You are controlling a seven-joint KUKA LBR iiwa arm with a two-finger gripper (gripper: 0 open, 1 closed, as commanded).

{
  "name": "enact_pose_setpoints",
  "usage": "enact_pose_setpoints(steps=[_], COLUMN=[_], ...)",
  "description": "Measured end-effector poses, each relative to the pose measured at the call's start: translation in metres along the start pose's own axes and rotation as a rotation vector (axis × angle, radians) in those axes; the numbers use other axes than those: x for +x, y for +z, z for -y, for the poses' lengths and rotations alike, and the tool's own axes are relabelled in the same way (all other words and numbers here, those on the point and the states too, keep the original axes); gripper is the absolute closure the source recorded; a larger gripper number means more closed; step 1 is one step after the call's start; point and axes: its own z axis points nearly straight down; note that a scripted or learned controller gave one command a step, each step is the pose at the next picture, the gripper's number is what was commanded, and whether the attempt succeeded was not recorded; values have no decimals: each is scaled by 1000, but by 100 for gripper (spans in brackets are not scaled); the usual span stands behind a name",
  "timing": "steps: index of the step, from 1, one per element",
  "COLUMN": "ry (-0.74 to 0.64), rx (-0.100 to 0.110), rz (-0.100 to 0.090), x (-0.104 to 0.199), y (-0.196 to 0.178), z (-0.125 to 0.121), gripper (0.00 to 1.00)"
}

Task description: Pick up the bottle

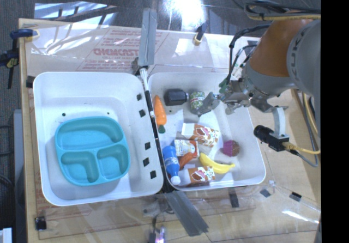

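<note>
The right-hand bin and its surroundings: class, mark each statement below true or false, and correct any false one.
1. The blue bottle lies in the right bin. True.
2. The blue divided tray sits in the right bin. False: it sits in the left bin.
3. The gripper is at the far end of the right bin, near the green item. True.
4. The banana lies on the blue divided tray. False: it lies in the right bin.
5. The carrot lies close to the wall between the bins. True.

gripper (216, 100) fingers blurred; bottle (170, 162) partly under cartons (197, 175).
</note>
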Motion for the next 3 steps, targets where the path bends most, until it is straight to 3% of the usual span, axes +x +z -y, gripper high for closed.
enact_pose_setpoints(steps=[1, 2, 3], ry=[32, -185, -146], rx=[-18, -28, -6], rz=[3, 12, 2], x=[58, 59, 87], y=[111, 117, 77], z=[22, 12, -47], gripper=[0, 0, 0])
